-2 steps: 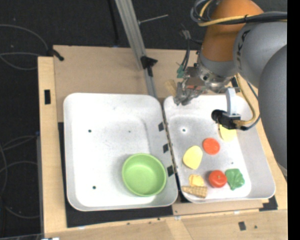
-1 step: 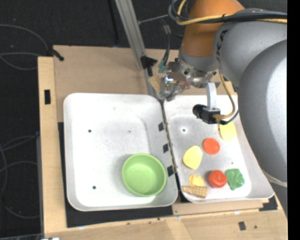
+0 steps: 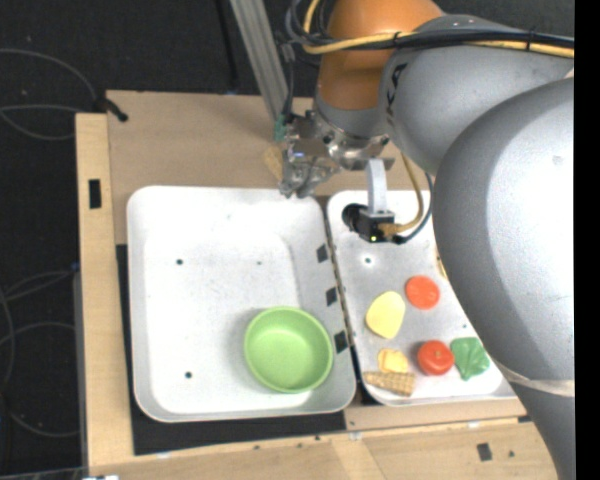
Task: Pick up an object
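— Where is the end effector (image 3: 298,176) hanging?

— We are seeing it over the far rim of the left bin (image 3: 180,228), near the divide; whether it is open or closed we cannot tell.

— And the objects?

— The green bowl (image 3: 287,349) is lying well apart, at that bin's near right corner. The yellow piece (image 3: 385,314), two red pieces (image 3: 422,291) and green piece (image 3: 469,357) are sitting in the right bin (image 3: 355,268).

I see the gripper (image 3: 298,176) hanging over the far rim of the left bin (image 3: 160,268), near the table's (image 3: 180,138) far edge. A green bowl (image 3: 288,349) sits in that bin's near right corner. In the right bin (image 3: 360,268) lie a yellow piece (image 3: 385,314), two red pieces (image 3: 422,291) (image 3: 435,357), a green piece (image 3: 469,357) and a waffle-patterned piece (image 3: 393,377).
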`<action>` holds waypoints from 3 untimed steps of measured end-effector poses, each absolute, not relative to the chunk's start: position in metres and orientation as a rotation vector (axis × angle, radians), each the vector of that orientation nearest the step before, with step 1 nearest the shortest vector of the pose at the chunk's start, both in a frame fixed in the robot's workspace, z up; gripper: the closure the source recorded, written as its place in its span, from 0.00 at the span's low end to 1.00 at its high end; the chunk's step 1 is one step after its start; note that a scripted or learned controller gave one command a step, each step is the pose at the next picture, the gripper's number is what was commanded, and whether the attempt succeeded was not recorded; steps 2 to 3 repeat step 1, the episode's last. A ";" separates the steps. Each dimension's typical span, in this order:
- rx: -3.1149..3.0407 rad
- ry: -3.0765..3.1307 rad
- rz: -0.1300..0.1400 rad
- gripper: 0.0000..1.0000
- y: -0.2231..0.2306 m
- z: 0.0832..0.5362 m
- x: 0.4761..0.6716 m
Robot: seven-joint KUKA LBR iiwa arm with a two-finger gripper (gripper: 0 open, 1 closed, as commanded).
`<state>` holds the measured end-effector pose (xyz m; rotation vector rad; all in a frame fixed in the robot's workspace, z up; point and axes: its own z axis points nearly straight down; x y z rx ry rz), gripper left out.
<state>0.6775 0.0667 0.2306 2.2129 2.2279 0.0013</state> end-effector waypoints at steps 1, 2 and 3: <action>2.215 2.223 0.000 1.00 0.089 0.232 0.677; 2.215 2.223 0.000 1.00 0.089 0.232 0.677; 2.215 2.223 0.000 1.00 0.089 0.232 0.677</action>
